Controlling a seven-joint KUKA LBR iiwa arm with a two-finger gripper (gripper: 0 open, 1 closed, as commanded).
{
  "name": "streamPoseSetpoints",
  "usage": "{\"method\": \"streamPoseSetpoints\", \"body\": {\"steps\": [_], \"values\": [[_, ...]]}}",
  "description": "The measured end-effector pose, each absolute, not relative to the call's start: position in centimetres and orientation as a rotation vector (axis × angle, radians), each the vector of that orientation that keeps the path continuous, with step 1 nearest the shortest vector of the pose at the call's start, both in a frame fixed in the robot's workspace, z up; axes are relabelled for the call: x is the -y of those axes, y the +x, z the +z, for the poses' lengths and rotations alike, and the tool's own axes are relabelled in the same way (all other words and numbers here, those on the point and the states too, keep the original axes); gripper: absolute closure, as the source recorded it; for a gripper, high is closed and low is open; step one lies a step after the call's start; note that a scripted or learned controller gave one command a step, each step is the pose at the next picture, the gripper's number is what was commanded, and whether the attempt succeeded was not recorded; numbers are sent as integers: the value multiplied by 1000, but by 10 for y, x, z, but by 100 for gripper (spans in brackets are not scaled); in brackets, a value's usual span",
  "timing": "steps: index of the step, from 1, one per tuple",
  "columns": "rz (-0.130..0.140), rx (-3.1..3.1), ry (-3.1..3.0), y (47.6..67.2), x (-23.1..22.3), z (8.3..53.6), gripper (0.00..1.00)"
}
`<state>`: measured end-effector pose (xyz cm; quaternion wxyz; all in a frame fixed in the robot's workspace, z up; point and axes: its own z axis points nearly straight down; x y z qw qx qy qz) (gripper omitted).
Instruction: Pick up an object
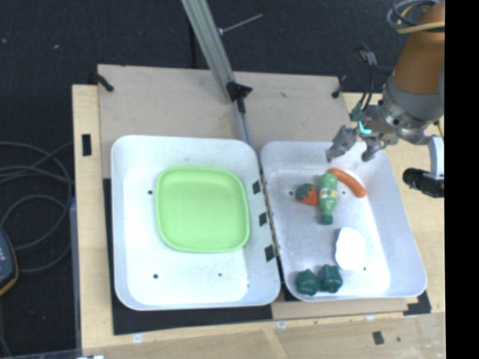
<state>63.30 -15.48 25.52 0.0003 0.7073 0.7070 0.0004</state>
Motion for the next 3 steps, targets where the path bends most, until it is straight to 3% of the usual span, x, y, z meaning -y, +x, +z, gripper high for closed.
{"method": "streamPoseSetpoints", "body": {"steps": [1, 3], "values": [[1, -2221, 2221, 633, 155, 255, 0], [-3, -2222, 2224, 637, 155, 154, 0]]}}
